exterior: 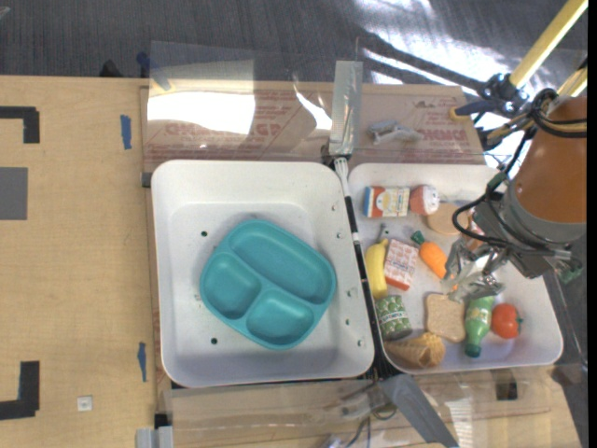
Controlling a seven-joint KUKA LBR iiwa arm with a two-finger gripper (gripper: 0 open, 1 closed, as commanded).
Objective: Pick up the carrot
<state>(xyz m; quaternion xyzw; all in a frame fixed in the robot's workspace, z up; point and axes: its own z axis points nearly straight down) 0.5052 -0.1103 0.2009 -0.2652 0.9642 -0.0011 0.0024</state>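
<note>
Two white bins sit side by side on the bench. The left bin (177,203) holds a teal divided plate (268,282), lying flat. The right bin (541,343) holds assorted play food: a carrot (432,257) near the centre, a small carton (400,263) just left of it, a yellow piece (375,267) by the dividing wall, a bread slice (445,315), a green bottle (477,323) and a tomato (506,320). The gripper (473,267) hangs just right of the carrot (finger state unclear).
</note>
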